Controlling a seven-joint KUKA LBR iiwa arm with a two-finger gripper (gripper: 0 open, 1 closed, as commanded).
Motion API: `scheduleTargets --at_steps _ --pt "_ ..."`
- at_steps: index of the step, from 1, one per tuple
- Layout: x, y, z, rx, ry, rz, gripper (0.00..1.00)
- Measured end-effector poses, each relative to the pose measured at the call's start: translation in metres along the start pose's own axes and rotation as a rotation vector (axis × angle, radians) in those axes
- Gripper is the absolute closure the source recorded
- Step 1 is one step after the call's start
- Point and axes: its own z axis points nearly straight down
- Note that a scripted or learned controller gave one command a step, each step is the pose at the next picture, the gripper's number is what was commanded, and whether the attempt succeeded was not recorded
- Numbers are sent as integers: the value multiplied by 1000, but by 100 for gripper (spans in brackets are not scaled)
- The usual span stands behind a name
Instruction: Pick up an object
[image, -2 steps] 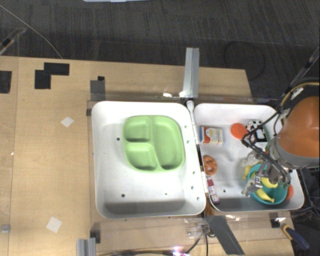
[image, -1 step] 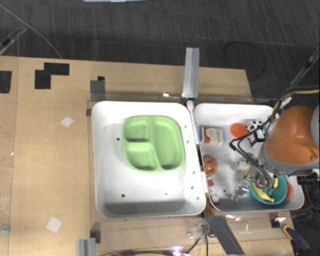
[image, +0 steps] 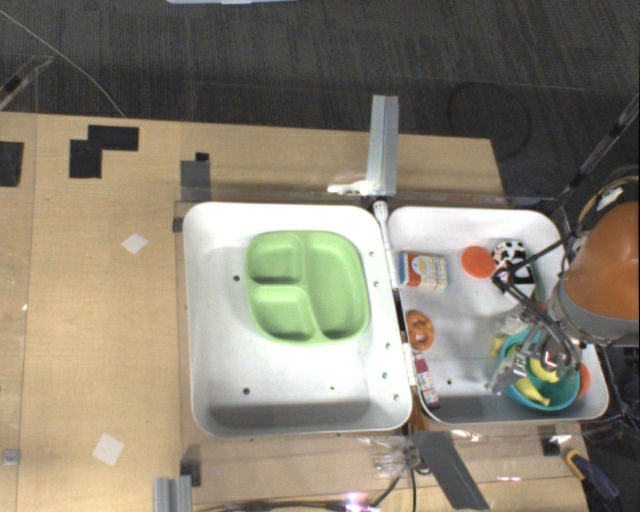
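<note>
The gripper (image: 530, 358) hangs low in the right bin (image: 455, 385), over a teal bowl (image: 545, 392) holding a yellow banana (image: 537, 377); whether it grips anything, I cannot tell. Further left lie a pretzel (image: 418, 330), a small carton (image: 423, 270) and an orange ball (image: 478, 261). A green divided tray (image: 305, 285) fills the left bin (image: 215, 390).

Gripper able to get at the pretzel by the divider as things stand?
Probably yes. The pretzel lies on open bin floor in the right bin, nothing on top of it. The gripper is over the teal bowl, with bare floor between.
</note>
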Motion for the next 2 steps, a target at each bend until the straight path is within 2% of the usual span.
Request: scheduleTargets --at_steps 1,2 --pt "-13 35 21 7 -11 -13 0" --pt "-148 51 16 7 -9 -54 0"
